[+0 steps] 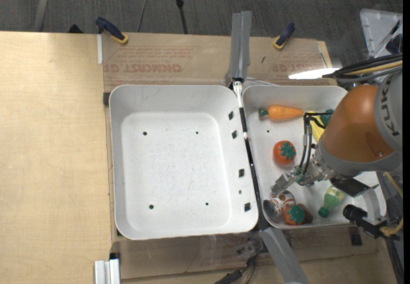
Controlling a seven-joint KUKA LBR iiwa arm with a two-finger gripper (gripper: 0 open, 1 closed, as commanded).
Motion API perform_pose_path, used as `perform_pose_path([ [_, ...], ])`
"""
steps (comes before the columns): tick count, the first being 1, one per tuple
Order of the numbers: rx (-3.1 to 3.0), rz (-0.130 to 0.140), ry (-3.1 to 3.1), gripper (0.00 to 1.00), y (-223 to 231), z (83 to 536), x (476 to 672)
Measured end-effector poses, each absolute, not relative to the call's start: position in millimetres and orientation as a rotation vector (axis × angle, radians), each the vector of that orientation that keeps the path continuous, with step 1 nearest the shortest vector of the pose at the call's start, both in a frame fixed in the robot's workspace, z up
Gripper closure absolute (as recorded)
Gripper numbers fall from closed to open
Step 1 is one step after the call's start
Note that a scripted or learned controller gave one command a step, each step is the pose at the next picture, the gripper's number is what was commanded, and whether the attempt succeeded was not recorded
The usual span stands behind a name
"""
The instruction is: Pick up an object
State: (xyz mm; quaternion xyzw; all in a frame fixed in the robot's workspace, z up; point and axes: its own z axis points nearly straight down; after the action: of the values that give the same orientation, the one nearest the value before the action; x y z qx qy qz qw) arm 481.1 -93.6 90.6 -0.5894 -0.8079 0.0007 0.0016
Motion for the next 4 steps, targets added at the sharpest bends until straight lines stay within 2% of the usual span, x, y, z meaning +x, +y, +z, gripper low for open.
perform_pose_path([
  [1,-1.424,0.0,-2.801,0.0,-102.1,91.3,478.1],
  [2,-0.734,-0.001,-3.052,0.0,-106.6,90.9,477.4],
  [3,-0.993,0.0,-2.984,0.0,-200.3,143.6,511.6],
  [4,-1.007,0.0,-2.977,0.0,-203.7,91.2,481.8],
])
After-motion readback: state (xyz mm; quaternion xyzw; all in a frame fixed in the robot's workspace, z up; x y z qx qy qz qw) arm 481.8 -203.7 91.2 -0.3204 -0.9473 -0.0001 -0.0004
